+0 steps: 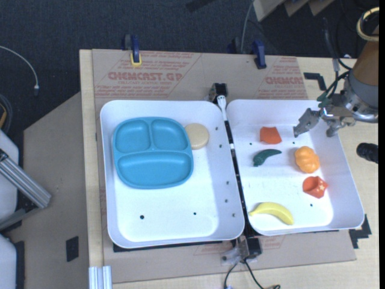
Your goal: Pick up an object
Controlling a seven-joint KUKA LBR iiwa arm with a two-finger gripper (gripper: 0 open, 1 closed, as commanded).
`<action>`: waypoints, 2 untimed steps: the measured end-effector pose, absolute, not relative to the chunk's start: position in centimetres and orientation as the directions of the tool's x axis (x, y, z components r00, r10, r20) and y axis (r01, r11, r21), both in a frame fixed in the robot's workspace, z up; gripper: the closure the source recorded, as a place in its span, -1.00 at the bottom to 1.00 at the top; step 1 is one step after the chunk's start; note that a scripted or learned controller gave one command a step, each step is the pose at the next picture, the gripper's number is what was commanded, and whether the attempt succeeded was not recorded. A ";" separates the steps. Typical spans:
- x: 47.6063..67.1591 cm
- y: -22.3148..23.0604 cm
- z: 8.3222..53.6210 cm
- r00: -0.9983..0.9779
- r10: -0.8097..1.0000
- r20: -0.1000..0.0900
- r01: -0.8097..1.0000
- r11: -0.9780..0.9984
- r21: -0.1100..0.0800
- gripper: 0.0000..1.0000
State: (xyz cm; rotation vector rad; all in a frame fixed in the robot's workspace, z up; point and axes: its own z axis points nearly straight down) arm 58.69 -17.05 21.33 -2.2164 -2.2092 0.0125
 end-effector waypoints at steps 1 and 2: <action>59.0 -17.0 22.1 0.000 1.000 0.000 1.000 0.000 -0.001 -1.00; 59.2 -17.6 16.0 0.001 1.000 0.002 1.000 -0.001 -0.007 -1.00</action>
